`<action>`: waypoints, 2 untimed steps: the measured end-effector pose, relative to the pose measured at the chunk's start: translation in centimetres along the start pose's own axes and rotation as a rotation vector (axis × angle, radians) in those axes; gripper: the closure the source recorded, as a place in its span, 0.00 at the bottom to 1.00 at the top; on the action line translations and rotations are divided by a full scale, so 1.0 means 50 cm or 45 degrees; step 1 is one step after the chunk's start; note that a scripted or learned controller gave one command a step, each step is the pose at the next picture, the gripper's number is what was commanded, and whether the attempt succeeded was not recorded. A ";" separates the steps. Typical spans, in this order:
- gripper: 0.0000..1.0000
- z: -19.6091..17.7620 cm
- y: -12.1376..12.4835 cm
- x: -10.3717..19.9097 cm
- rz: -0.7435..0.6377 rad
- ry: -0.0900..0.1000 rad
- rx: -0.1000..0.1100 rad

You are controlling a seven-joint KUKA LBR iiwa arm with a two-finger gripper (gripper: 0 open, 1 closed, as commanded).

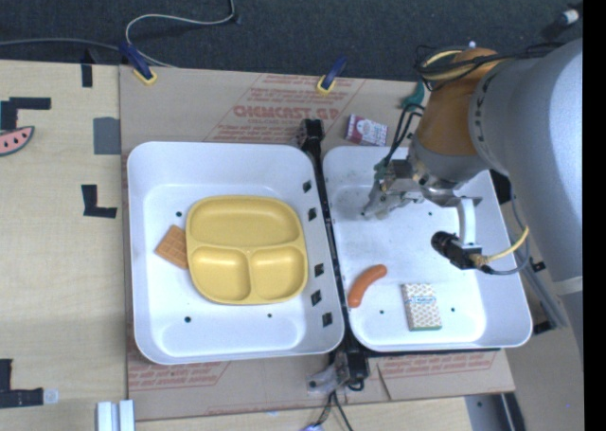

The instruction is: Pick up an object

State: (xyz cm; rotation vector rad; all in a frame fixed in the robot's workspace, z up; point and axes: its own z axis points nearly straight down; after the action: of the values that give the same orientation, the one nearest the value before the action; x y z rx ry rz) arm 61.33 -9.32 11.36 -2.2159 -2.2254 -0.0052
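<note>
In the right bin (492, 320) an orange sausage-shaped piece (366, 284) lies near the left wall, and a small patterned card box (421, 306) lies to its right. My gripper (377, 208) hangs over the upper left part of this bin, pointing down-left, well above the sausage. Nothing shows between its fingers. The left bin (151, 192) holds a yellow divided plate (248, 247) with a tan cracker-like piece (172, 247) tucked at its left edge.
A small red-and-white packet (365, 130) lies on the cardboard behind the right bin. Black clips (311, 134) sit along the seam between the bins. The arm's grey body and orange band (454, 116) cover the right bin's upper right, with a black cable fitting (453, 249) below.
</note>
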 end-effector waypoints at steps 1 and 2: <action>0.00 0.000 0.000 0.000 0.000 0.000 0.000; 1.00 -0.018 0.000 0.002 -0.001 0.003 0.002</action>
State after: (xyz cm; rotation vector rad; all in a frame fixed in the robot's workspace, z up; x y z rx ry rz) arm 61.32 -9.20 12.26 -2.2128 -2.2247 -0.0061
